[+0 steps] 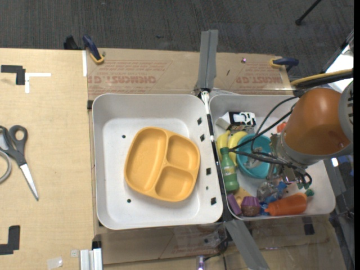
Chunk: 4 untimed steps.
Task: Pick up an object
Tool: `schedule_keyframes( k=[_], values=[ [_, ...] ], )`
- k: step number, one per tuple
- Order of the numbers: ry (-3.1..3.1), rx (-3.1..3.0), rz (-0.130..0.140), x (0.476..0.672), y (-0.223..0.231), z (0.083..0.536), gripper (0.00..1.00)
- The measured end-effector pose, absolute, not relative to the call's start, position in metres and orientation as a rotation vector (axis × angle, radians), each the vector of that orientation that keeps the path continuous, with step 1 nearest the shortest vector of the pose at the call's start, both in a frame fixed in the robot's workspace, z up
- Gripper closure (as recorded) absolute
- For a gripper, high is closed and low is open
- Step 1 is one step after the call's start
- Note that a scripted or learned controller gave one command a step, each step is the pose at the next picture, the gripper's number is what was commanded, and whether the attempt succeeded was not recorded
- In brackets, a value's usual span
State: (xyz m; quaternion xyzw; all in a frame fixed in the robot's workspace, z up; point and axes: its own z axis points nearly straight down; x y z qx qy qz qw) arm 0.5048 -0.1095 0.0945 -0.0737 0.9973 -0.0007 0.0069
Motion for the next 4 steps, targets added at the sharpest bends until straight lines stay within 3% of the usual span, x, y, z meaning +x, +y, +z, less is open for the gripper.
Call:
schedule_keyframes(
  k=[1,2,3,4],
  values=[
    [3.138,-0.025,-0.001,0.587,-0.096,0.104,0.00],
    [3.139,-0.046,0.000,0.504,-0.137,0.092,0.00],
    [3.121,0.311,0.000,0.565,-0.109,0.093,0.00],
    [3.128,0.433,0.002,0.646,-0.179,0.114,0.00]
  ],
)
